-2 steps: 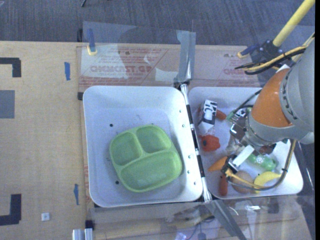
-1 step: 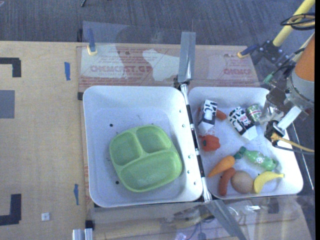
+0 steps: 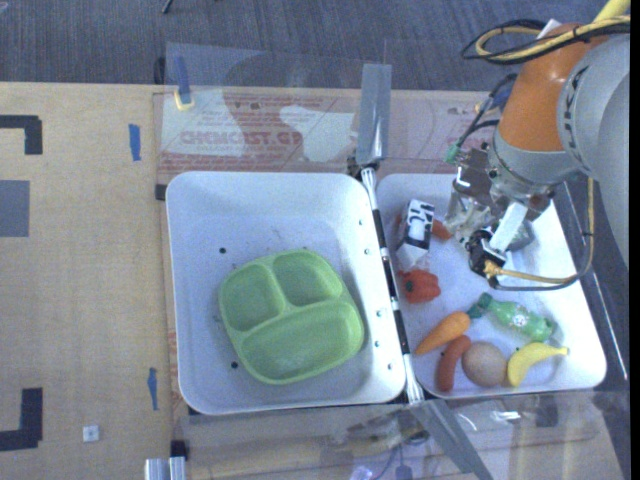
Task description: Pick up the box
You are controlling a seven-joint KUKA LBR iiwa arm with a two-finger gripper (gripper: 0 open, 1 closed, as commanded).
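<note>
The gripper [image 3: 478, 230] hangs over the right bin [image 3: 590, 363] (its upper half); whether it is wide or narrow I cannot tell. The box [image 3: 415, 234] stands just left, against the bin's left wall, above a tomato [image 3: 421, 286].

Faint reddish lettering on the clear panel [image 3: 262, 128] is unreadable.

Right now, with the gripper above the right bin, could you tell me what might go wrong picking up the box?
The box leans against the bin's left wall, so one side may be hard to reach. A red toy lies just below it and could be nudged or grabbed instead. The gripper sits to the box's right, so closing there may miss.
</note>
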